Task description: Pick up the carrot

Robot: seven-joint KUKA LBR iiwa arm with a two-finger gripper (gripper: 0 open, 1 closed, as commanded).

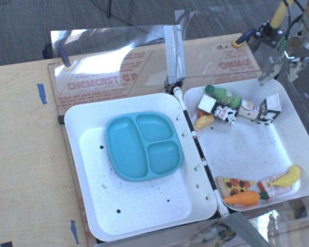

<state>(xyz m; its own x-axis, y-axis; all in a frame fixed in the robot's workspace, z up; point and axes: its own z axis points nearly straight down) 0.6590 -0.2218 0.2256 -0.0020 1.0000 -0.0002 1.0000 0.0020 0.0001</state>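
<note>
Camera view looks down on a pale wooden worktop [22, 170] carrying two shallow white plastic bins. The end effector [284, 61] sits at the upper right, just beyond the far right corner of the right bin [252, 151]; whether it is released or clenched cannot be told, and nothing is seen in it. The left bin [97, 204], well to its left, holds a smooth turquoise three-compartment plate [144, 145]. Below-left of the end effector, near that bin's far wall, lie a green bottle [224, 97] and small printed cartons [225, 113]. Far below it, along the near wall, are a curved yellow banana [287, 177], a pizza slice [236, 184], and the tapered orange carrot [242, 199] in the near left corner.
</note>
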